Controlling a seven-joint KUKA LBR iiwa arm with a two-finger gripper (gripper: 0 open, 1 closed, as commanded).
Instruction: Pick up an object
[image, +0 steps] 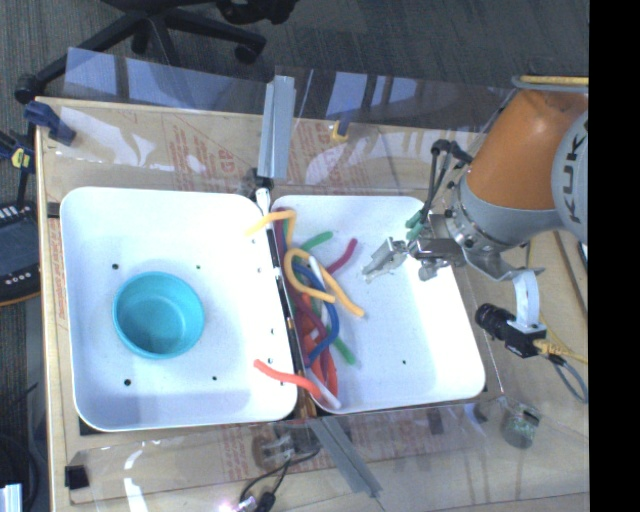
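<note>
From above, the bench (150, 140) carries two shallow white bins side by side. The left bin (90, 220) holds a round blue bowl (159, 315), sitting upright toward that bin's left half, well apart from everything else. The right bin (440, 350) has a tangle of coloured flexible strips (315, 305) heaped against its left wall, along the seam between the two bins — yellow, green, red, blue and white strands overlapping one another. A yellow strip (322, 285) loops across the top of the heap and trails toward the bin's middle; a red strip (343, 258) and a green one (315, 242) curve out from the upper part of the pile; an orange-red strip (278, 373) lies over the seam near the lower end, partly in the left bin. The arm (520, 160) comes in from the right, its orange band prominent above the grey wrist. The gripper (380, 262) hangs over the upper middle of the right bin, pointing left toward the pile, near the red strip but apart from it. Its two metal fingers (388, 252) appear slightly parted at the tips, with nothing between them — though the fingers are small and the gap is hard to judge. A cable (560, 350) runs off the wrist at right.
</note>
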